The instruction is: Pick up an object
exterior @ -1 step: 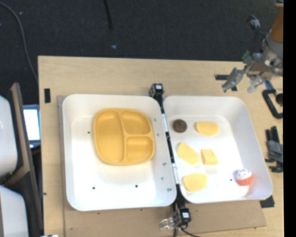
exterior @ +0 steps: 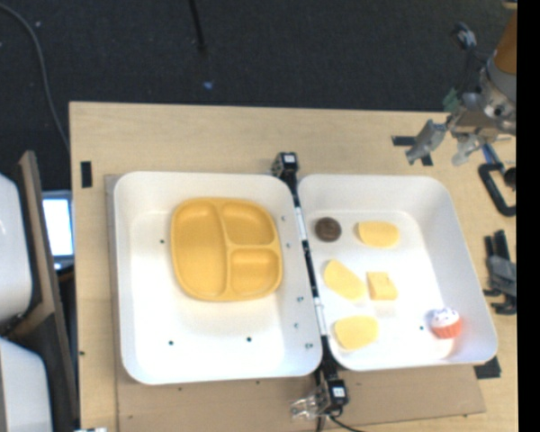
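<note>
Gripper (exterior: pixel 443 144), fingers spread and empty, poised beyond the far-right corner of the right bin (exterior: pixel 457 241); nearest candidate, yellow oval piece (exterior: pixel 378 234), below-left of gripper.

One fixed camera looks down at a slant on the whole bench.

It sits above and toward the bench's near edge, far enough off that the wooden benchtop (exterior: pixel 90 142) fits almost wholly in frame, with dark floor (exterior: pixel 252 34) beyond its far edge at the top. The left bin (exterior: pixel 135 349) and the right bin (exterior: pixel 459 223) lie side by side across the middle, their shared seam running close to the frame's vertical centre. Both bins show complete, rim to rim. The arm (exterior: pixel 502 57) enters at the upper right corner, cut by the frame edge, over the bench's far right side beyond the right bin.
</note>
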Controlling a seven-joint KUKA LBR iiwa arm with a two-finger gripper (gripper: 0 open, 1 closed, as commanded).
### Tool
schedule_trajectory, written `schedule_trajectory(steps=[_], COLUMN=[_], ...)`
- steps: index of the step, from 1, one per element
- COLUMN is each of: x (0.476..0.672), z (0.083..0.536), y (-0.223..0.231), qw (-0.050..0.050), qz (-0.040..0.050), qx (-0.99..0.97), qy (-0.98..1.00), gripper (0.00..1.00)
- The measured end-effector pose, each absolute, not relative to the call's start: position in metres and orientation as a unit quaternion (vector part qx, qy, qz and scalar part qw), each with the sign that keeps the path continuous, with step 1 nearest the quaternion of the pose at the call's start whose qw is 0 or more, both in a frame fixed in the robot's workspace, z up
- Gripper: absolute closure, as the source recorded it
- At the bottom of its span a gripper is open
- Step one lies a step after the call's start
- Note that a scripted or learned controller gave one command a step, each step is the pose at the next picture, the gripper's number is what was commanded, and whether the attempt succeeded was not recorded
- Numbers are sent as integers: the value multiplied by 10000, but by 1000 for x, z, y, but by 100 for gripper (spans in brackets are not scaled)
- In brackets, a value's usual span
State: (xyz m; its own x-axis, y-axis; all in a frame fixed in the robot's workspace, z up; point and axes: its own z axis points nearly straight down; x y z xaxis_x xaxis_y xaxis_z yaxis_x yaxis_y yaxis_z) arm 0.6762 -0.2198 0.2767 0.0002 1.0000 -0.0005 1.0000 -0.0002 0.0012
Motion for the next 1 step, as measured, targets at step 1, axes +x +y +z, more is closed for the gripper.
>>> schedule_trajectory(steps=[1], x=[682], z=[231], y=[-215], qw=[-10], qz=[-7], qx=[7071], qy=[7071], gripper=[0])
